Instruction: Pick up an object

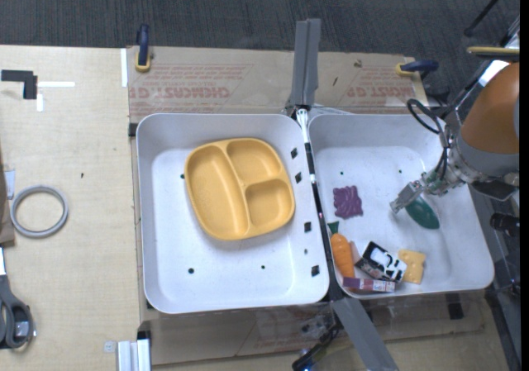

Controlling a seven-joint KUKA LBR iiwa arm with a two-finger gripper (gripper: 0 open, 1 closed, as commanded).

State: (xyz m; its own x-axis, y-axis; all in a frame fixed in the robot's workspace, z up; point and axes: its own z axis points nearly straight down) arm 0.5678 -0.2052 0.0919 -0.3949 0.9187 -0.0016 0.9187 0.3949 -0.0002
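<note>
- Camera view, surroundings: pale wooden bench point(66, 278) on dark carpet, bearing a brown cardboard sheet point(223, 84) and two shallow white bins side by side; roll of grey tape point(37, 211) lying on the bench at far left.
- Camera view, left white bin point(157, 278): yellow three-compartment plastic plate point(240, 187) lying flat near the middle.
- Camera view, right white bin point(463, 274): purple knobbly bunch-shaped toy point(348, 202) near the centre; orange carrot-shaped toy point(341, 253), black-and-white small item point(380, 259), pink tube point(369, 284) and yellow wedge-shaped piece point(412, 265) clustered at the near edge; dark teal rounded object point(425, 214) toward the right wall.
- Camera view, arm: two-finger gripper point(407, 197) lowered into the right bin, tip just beside or touching the teal object. Finger opening: cannot tell. Nothing visibly held between the fingers.
- Progress, as a judgement: approach to a candidate largely done; grasp not confirmed, lift not yet done. Remaining: close on the teal object and raise clear of the bin floor.
</note>
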